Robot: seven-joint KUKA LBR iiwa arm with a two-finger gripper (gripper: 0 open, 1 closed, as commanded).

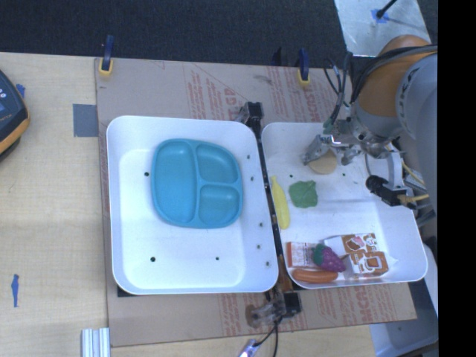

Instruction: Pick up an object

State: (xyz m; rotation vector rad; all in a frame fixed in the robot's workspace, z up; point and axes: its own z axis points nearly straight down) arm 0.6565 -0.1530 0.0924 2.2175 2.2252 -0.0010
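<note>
The right bin (405, 233) holds several small objects. A pale tan rounded piece (324, 166) lies near its back edge, and my gripper (331, 152) hangs directly over it, low in the bin. A green leafy piece (303, 194) sits just in front of that, with a yellow banana-shaped piece (280, 203) against the bin's left wall. Purple grapes (328, 258), a sausage in a bun (315, 277) and printed food packets (366, 253) crowd the front corner.
The left bin (119, 199) bears a blue divided plate (197, 183). My grey arm with its orange band (394, 80) comes in over the right bin's back right corner. A black and yellow device (9, 117) lies at the bench's far left.
</note>
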